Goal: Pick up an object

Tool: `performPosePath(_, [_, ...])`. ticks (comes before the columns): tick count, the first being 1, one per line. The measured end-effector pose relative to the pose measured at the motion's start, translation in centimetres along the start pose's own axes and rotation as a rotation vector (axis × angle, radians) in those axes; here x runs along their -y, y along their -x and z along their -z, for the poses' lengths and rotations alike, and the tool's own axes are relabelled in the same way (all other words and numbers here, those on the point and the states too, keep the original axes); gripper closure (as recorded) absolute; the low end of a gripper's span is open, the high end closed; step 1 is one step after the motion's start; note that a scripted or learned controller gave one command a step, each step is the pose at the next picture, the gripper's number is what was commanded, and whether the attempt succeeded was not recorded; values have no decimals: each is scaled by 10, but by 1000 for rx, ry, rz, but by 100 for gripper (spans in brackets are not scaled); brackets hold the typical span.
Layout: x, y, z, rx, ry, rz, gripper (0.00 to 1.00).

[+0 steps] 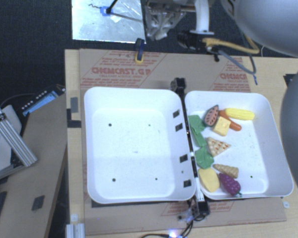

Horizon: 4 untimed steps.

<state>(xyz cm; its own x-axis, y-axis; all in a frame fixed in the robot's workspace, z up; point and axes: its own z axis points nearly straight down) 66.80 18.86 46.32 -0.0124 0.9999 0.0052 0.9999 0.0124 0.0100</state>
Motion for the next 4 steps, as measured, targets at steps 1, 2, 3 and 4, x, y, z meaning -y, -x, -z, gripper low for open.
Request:
performPosePath(1, [70, -31, -17, 2, -11, -3, 100])
performPosePath(2, [-3, -46, -16, 5, -5, -7, 100])
performPosePath(3, [4, 50, -55, 9, -12, -20, 100])
performPosePath(4, [0, -52, 55, -2, 4, 1, 100])
